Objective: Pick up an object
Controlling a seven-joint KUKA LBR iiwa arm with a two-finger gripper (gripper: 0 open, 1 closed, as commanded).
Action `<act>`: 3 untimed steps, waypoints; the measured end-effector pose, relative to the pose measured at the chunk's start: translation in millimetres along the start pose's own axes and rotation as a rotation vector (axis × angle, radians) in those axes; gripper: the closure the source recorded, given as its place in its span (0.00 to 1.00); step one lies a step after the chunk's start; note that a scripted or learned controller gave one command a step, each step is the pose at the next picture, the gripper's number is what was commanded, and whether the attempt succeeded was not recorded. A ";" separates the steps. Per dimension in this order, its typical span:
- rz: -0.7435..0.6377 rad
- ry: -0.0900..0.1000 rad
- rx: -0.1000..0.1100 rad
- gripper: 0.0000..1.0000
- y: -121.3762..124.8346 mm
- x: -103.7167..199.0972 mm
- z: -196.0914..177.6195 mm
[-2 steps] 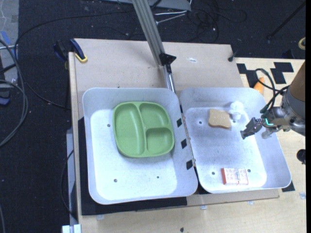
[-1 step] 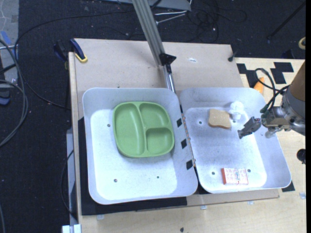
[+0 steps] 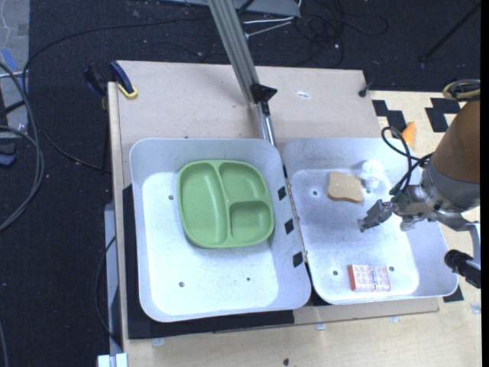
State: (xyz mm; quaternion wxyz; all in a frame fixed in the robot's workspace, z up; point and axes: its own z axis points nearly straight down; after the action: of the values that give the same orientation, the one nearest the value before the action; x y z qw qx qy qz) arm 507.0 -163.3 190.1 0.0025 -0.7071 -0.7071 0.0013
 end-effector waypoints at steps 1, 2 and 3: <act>0.001 0.000 -0.001 0.00 -3.1 -0.2 43.6; 0.001 -0.002 -0.003 0.00 -3.2 0.1 96.3; 0.002 -0.002 -0.006 1.00 -2.5 0.1 84.3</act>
State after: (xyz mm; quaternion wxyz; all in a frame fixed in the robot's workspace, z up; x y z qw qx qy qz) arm 504.0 -163.0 105.9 -0.0002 -0.7078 -0.7065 -0.0001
